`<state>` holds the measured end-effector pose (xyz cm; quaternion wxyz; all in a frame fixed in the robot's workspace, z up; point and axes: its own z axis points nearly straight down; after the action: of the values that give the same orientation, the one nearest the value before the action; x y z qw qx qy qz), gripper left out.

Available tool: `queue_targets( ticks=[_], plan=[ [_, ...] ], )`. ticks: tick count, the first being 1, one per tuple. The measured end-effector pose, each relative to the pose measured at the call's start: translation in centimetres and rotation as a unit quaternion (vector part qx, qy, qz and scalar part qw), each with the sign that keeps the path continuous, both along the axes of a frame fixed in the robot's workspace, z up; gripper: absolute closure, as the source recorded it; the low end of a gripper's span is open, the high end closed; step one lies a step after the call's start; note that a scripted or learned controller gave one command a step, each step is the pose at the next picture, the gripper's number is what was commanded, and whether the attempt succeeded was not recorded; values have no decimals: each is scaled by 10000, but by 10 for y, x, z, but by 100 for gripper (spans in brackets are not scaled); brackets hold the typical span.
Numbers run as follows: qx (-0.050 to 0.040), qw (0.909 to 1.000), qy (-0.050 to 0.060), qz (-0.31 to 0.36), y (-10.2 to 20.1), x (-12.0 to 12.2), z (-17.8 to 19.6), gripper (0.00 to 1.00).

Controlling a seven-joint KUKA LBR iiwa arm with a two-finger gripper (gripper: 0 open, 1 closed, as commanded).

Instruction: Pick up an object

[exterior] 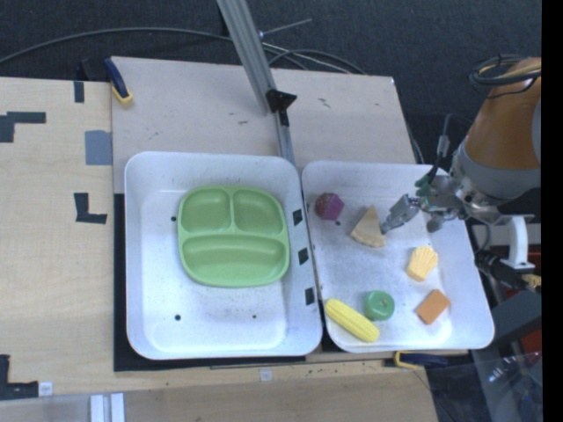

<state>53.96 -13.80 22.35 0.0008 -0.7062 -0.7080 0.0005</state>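
Lighting even and diffuse, moderate brightness; overall image soft.
White bins (pixel 141 236) read bright with no blown-out glare; green divided plate (pixel 234 236) shows only faint sheen on its ridges. Shadows weak and short, falling just under the corn cob (pixel 352 320) and beside the bin walls. Dark floor at top loses detail. Fine detail at the gripper (pixel 398 215) is blurred; edges slightly smeared throughout.

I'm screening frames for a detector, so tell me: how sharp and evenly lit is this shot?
Camera view: light is soft and even, with faint shadows under the green plate and corn cob; the white bin shows no harsh glare; the whole frame is slightly soft, and the gripper is too blurred to make out detail.
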Motion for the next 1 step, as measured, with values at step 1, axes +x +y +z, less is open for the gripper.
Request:
queue_targets(
  ticks=[1],
  plan=[
    [0, 10000, -1, 0, 0, 0, 0, 0]
  ],
)
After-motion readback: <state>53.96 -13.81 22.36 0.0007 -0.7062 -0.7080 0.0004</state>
